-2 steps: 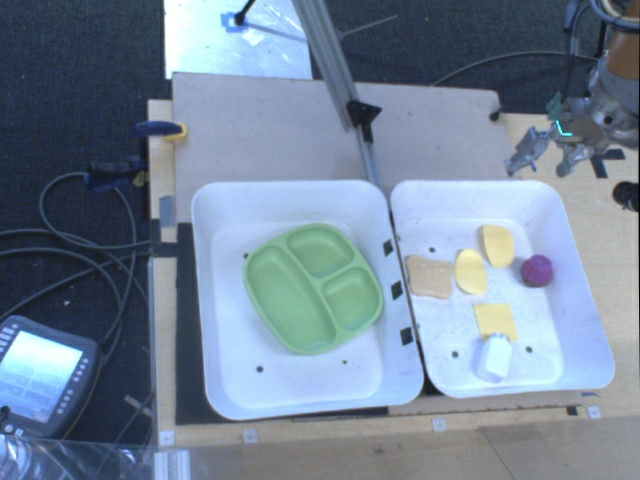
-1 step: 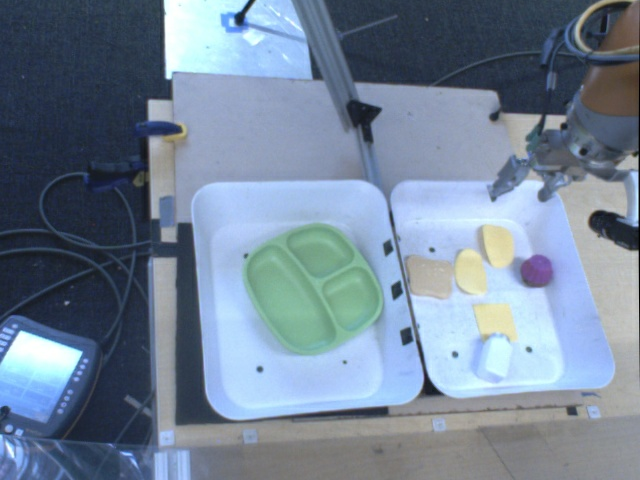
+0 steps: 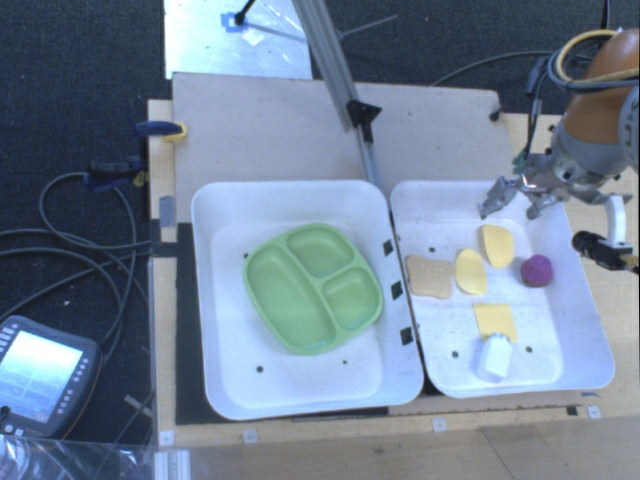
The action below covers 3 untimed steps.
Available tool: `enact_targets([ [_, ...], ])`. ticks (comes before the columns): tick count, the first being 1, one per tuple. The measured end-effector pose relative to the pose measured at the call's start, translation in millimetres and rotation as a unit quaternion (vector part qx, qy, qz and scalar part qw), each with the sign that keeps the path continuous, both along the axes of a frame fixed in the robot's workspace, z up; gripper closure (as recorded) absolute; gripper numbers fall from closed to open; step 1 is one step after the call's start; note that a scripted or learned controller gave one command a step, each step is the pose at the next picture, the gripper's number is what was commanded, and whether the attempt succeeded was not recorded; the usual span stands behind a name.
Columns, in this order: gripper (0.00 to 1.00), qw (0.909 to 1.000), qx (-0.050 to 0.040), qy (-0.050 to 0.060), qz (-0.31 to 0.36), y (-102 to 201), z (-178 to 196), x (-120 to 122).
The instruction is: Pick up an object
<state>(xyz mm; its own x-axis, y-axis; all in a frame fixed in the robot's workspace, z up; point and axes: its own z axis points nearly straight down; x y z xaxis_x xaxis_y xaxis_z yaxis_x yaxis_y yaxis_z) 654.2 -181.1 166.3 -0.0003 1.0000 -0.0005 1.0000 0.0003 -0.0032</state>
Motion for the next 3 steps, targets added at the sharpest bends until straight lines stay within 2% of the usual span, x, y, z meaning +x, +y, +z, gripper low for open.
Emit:
enact_targets([
  [1, 0.0, 1.0, 0.0002, 0.0, 0.001, -5, -55, 8],
  [2, 1.0, 1.0, -0.0012, -0.005, 0.002, -5, -39, 11],
  [3, 1.0, 1.0, -0.001, -0.005, 0.0, -15, 16, 9],
])
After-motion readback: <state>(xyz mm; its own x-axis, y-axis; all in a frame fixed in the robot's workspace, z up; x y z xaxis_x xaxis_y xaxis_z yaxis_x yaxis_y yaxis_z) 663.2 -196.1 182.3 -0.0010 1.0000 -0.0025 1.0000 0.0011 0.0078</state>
